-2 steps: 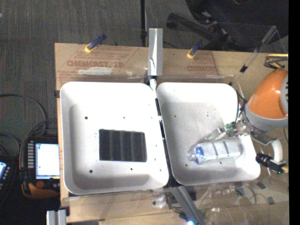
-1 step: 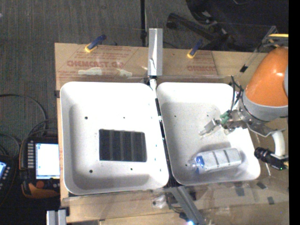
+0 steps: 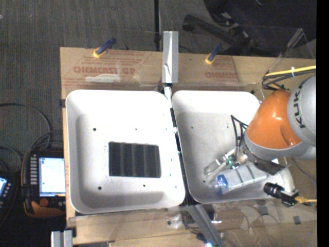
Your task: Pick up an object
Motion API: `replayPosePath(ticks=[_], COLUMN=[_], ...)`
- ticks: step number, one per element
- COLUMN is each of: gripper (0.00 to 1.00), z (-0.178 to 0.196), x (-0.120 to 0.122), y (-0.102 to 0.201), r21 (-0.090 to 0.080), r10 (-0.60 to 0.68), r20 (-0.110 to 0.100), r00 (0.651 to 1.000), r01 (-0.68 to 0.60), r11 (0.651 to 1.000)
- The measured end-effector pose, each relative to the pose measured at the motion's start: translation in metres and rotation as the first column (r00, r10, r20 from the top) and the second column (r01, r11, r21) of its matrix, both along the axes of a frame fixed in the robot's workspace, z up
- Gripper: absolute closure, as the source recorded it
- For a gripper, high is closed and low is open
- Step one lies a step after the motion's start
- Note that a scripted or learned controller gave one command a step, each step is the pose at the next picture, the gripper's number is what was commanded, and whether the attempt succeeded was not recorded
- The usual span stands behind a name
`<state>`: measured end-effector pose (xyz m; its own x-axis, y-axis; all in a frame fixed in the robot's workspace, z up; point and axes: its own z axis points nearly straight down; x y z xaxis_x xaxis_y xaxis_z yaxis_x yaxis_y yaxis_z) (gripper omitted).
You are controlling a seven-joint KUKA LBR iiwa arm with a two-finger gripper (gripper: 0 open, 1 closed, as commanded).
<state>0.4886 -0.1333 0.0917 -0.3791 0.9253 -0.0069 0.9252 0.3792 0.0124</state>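
Observation:
A clear plastic bottle (image 3: 242, 178) with a blue cap lies on its side near the front of the right bin (image 3: 205, 117). My gripper (image 3: 213, 166) is low in that bin, just left of and above the bottle's capped end, under the orange wrist band (image 3: 272, 127). Whether it touches the bottle is unclear. A black ribbed rectangular block (image 3: 133, 160) lies flat in the middle of the left bin (image 3: 87, 112).
The arm covers the right bin's right side. A metal post (image 3: 169, 58) stands behind the seam between the bins. Two clamps (image 3: 104, 47) hold the board at the back. A teach pendant (image 3: 43, 181) lies left of the bench.

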Motion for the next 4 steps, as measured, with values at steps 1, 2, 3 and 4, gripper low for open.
replayPosePath(ticks=[1, 2, 3, 4], gripper=[0.0, 0.0, 0.0, 0.0], z=[0.008, 0.0, 0.0, 0.0], x=[-0.004, 0.053, 0.109, 0.094], y=[-0.035, 0.003, -0.018, -0.015], r21=[0.002, -0.002, 0.003, 0.001], r10=[-0.037, -0.068, -0.391, -0.391], r20=[-0.014, 0.004, -0.004, 0.002], r00=[0.999, 0.998, 0.92, 0.92], r01=[0.037, 0.068, 0.391, 0.391], r11=[0.999, 0.998, 0.92, 0.92])
